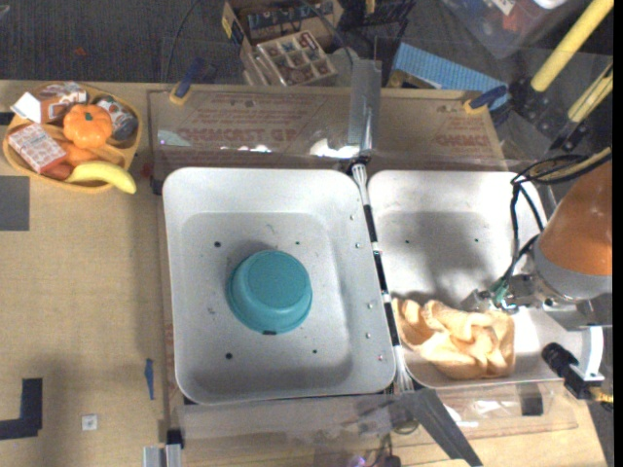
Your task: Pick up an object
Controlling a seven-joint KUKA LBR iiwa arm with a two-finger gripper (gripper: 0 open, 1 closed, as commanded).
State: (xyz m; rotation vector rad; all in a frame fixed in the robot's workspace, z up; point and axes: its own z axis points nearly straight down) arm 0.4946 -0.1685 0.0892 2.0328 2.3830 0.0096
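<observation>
Crowding the right bin's (438, 212) near corner, crumpled tan cloth (456, 336) beneath end effector (490, 302), grip unreadable; teal bowl (271, 290) left.

- A robotics lab or workshop, seen from above.
- A wooden bench (78, 290) carries two white bins (185, 202) bolted side by side.
- Beyond the bench's far edge: cluttered cardboard boxes (282, 32), cables and plastic crates on a dark floor.
- A bowl of toy fruit (73, 139) sits at the bench's far left corner.
</observation>
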